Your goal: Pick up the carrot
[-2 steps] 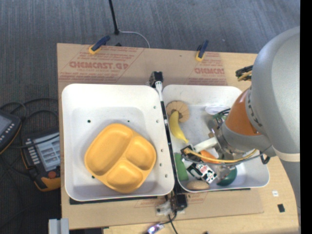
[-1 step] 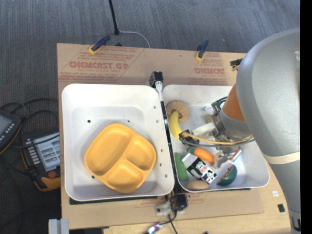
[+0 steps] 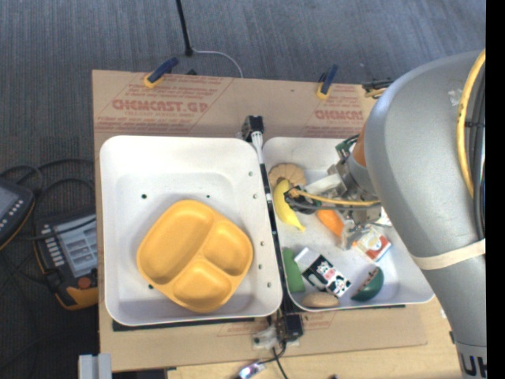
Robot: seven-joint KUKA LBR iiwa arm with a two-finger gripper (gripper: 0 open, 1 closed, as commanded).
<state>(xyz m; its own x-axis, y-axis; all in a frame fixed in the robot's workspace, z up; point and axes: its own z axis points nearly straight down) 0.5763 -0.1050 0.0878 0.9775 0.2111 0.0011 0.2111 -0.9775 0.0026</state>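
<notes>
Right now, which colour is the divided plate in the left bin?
Yellow; the divided plate shows best in the camera view.

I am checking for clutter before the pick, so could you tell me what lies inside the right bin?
The right bin holds a banana, the carrot, a green item, and a black-and-white packet. The arm covers its far right part.

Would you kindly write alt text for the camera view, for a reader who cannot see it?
A grey robot arm reaches from the right over the right white bin, its pincer beside an orange carrot among a banana and other small items. The left white bin holds a yellow divided plate.
</notes>
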